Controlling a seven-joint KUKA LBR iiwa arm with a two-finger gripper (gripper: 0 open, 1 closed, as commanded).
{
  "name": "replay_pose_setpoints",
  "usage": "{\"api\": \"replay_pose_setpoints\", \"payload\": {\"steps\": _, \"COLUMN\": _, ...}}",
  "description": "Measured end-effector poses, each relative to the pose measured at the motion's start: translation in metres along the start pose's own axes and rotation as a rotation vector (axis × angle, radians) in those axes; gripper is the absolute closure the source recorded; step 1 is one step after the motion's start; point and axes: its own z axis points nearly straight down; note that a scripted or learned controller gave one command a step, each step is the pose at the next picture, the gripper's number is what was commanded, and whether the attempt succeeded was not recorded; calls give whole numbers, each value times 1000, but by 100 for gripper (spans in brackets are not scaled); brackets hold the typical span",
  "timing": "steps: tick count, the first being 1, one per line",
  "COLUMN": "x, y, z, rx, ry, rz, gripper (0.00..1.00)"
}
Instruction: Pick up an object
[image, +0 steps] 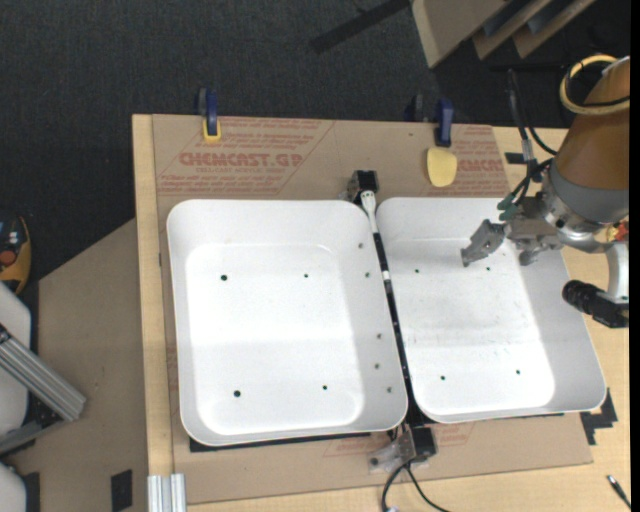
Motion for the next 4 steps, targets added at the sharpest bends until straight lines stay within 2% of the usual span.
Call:
{"api": "replay_pose_setpoints", "payload": {"steps": 1, "x": 0, "y": 1, "z": -11, "rx": -3, "ry": -1, "rz": -1, "gripper": 100}}
{"api": "replay_pose_setpoints", "payload": {"steps": 2, "x": 108, "y": 18, "z": -117, "rx": -13, "ry": 3, "rz": -13, "gripper": 100}}
{"api": "replay_pose_setpoints", "payload": {"steps": 3, "x": 103, "y": -3, "z": -111, "rx": 3, "ry": 1, "rz": 0, "gripper": 100}}
{"api": "replay_pose_setpoints", "payload": {"steps": 4, "x": 169, "y": 7, "z": -19, "rx": 11, "ry": 2, "rz": -6, "gripper": 100}}
